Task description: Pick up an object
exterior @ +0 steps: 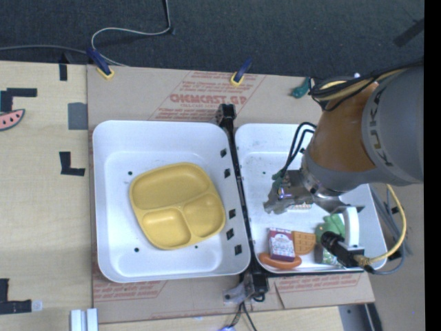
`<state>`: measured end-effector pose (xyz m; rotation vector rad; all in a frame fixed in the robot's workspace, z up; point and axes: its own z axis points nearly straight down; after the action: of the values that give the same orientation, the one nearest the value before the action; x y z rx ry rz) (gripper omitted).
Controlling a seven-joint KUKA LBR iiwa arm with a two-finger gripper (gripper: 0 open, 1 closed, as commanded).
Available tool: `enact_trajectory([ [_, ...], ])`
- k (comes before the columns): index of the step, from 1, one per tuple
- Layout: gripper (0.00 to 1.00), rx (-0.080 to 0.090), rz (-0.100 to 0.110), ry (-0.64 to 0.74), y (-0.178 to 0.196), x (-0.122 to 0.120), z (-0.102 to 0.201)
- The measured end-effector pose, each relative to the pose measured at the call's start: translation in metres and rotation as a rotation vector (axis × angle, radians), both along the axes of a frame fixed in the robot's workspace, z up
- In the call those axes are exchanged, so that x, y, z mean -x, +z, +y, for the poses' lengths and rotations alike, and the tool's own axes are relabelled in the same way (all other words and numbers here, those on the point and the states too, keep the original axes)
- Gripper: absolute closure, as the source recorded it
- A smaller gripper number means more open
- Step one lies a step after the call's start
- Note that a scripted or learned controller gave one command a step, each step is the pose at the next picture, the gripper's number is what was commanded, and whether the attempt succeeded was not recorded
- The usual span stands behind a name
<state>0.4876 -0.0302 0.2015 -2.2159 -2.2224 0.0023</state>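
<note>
Left bin [110, 185]: yellow divided tray [178, 204]; right bin [258, 150]: small packets [282, 242], arm above.

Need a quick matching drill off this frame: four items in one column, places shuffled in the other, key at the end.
Things:
1. yellow divided tray
2. gripper
3. small maroon packet
4. green item

Places:
A. near edge of the right bin, beside an orange-brown cracker-like piece
B. lying in the left bin
C. right bin, near its right wall, below the arm
D. over the middle of the right bin

Pairs: 1-B, 2-D, 3-A, 4-C
</note>
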Motion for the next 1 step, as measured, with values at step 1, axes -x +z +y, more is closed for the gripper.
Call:
enact_trajectory([
  [1, 1.0, -0.001, 0.001, 0.001, 0.0093, -0.0004, 0.0006],
])
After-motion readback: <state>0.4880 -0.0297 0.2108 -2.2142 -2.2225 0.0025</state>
